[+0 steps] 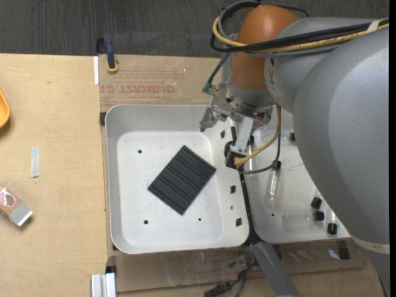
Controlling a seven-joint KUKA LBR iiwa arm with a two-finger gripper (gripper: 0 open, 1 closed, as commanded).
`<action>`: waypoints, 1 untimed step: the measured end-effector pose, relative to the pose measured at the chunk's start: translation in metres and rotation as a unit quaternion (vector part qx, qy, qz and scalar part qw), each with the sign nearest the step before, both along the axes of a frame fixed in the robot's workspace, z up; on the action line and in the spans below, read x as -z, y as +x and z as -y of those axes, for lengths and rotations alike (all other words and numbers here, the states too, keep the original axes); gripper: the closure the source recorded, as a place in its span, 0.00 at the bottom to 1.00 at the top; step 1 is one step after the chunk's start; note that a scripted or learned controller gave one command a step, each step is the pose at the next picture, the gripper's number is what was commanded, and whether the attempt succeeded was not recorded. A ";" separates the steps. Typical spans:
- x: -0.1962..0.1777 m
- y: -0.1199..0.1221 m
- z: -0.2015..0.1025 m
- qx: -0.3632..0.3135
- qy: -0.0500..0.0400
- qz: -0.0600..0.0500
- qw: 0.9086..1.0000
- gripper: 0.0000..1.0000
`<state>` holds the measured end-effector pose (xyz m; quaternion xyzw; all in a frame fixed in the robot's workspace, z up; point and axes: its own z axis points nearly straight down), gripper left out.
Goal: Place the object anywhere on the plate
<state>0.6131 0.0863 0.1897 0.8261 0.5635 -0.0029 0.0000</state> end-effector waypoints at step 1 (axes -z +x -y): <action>-0.014 0.046 -0.057 0.013 0.000 0.001 1.000 0.00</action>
